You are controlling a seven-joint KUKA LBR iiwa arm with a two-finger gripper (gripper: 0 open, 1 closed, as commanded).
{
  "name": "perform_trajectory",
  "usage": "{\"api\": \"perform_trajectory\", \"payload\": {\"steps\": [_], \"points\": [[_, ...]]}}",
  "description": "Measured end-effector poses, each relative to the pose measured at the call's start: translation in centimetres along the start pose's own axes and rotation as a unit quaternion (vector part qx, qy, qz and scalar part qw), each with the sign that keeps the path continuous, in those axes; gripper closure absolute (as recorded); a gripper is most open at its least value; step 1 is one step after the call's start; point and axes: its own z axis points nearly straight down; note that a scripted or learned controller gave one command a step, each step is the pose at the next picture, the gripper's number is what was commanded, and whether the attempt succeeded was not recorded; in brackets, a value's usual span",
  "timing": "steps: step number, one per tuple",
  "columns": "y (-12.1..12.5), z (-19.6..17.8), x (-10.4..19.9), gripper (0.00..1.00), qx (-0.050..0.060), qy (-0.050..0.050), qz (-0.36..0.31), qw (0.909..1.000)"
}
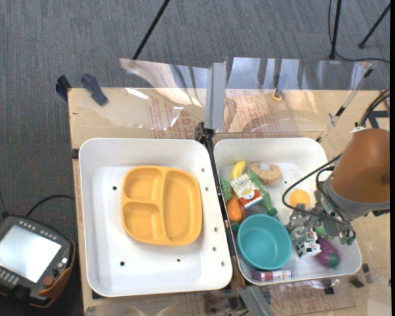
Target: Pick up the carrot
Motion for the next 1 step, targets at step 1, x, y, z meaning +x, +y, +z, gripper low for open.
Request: {"api": "perform_trajectory", "payload": {"steps": [1], "points": [[0.03,-0.05,-0.07,0.0,0.0,-0.001,-0.001,1.0]]}}
